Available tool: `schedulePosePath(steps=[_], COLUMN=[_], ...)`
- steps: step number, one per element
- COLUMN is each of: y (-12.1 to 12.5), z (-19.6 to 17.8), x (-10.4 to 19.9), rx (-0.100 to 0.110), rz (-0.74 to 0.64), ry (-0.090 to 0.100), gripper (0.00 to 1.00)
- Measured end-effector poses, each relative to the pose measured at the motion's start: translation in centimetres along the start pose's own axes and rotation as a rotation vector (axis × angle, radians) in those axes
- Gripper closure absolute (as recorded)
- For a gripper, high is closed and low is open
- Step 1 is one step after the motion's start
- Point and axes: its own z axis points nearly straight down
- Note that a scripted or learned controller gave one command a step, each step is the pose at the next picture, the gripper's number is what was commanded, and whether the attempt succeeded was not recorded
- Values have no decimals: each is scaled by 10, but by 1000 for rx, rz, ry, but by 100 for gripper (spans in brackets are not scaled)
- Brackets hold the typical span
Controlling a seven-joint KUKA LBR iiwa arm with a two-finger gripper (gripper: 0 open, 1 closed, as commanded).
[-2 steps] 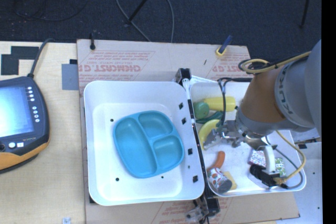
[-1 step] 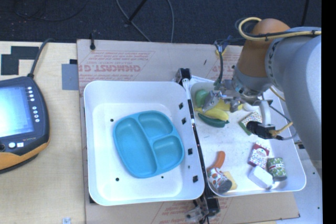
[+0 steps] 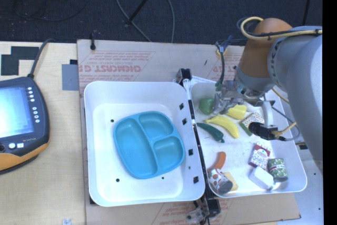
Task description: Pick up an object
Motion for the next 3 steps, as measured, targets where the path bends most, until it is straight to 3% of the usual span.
schedulePosePath(steps=[1,2,3], y=[0,-46,-44], z=[0,32,22], x=[0,-31,-30], rx=[1,-10,-6], rz=[-1,7,5], ry=[0,-1,2], gripper=[0,0,100])
